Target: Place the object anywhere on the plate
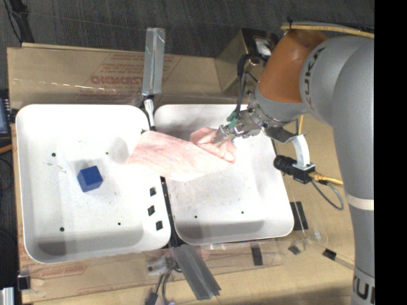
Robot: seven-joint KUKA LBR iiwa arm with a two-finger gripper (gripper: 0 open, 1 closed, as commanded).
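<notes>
From above, the gripper point(227, 134) pinched one corner of the pink cloth point(181, 155), which draped from the right bin point(267, 215) across the divider into the left bin point(38, 170). Lifting high should free the trailing edge.

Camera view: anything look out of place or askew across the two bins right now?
Yes. The pink cloth lies draped over the divider between the left bin and the right bin, partly in each. The claw sits at the cloth's bunched right end. No plate is recognisable. The blue cube sits apart in the left bin.
</notes>
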